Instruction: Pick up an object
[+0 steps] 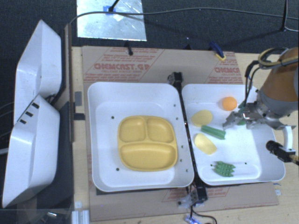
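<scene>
The gripper [237, 119] is hanging low over the right bin [247, 169], fingers spread and gripping nothing, just right of the green stick [213, 132] and near the orange ball [229, 103], probably lining up a grab.

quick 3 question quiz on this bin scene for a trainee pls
1. True or false: the yellow divided tray sits in the left bin.
2. Which item lies nearest the gripper: A) orange ball B) green ridged piece C) the tray?
3. Fill in: the green stick lies between two pale ____ pieces.

Key: 1 true; 2 A; 3 yellow.
</scene>
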`<move>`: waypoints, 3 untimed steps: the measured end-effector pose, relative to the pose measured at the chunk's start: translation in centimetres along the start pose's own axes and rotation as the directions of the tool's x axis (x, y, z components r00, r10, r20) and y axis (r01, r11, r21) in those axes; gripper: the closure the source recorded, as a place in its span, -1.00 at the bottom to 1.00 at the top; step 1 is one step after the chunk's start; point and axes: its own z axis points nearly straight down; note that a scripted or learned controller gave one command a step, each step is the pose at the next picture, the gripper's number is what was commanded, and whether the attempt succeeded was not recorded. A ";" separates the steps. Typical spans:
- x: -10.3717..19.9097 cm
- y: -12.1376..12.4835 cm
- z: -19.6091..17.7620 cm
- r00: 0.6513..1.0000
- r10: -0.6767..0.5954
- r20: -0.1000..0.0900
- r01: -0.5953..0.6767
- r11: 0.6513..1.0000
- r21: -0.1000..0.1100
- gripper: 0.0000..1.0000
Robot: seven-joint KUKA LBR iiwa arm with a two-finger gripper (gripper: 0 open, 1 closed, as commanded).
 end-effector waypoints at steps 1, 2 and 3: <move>-0.5 0.4 4.5 1.000 0.000 0.000 0.000 1.000 0.000 -1.00; -0.5 0.6 6.1 1.000 -0.001 0.001 0.001 1.000 -0.008 -1.00; -0.5 0.8 4.9 1.000 -0.002 0.001 0.002 1.000 -0.013 1.00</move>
